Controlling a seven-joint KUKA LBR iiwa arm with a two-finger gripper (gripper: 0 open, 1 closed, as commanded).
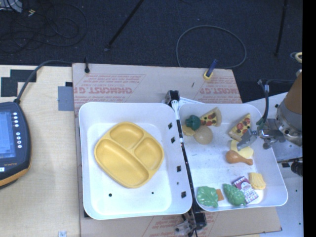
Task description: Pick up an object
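Cardboard [163, 83] beneath both bins reads "CHEMCRZT", mirrored.

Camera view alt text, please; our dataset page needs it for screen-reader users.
A robot gripper hovers over toy food in the right bin: pizza slices, a chicken drumstick, green vegetables. The left bin holds a yellow divided plate.

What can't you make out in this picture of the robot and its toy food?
- Gripper: small and blurred over the right bin; its state cannot be told.
- Arm: cut off by the right edge.
- Packet at the bin's front: print too small to read.
- Screen device: cut off by the left edge.
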